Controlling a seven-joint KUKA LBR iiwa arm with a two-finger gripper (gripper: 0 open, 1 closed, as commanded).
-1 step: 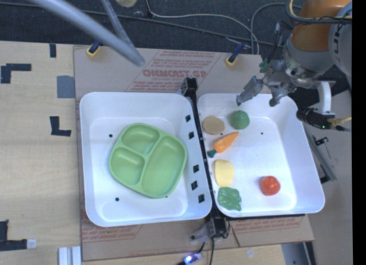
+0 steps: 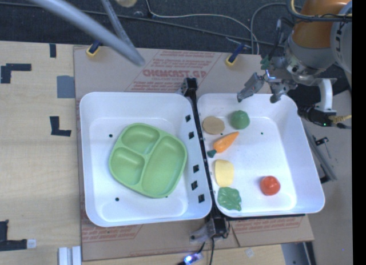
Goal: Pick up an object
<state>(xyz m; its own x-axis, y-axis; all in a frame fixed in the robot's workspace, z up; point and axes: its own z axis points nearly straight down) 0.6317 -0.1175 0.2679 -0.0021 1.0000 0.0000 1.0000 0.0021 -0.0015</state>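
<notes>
Hovering over the right bin's point(image 2: 306, 144) far edge, the gripper point(image 2: 262, 88) hangs with jaws spread and holding nothing, poised above the green ball point(image 2: 240, 119) near that bin's far-left corner.

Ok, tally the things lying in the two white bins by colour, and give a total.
Green: 3 (divided plastic plate, round ball-like piece, leafy lump)
Orange: 1 (carrot)
Yellow: 1 (blocky piece)
Red: 1 (round tomato-like piece)
Tan: 1 (flat disc)
Total: 7
</notes>
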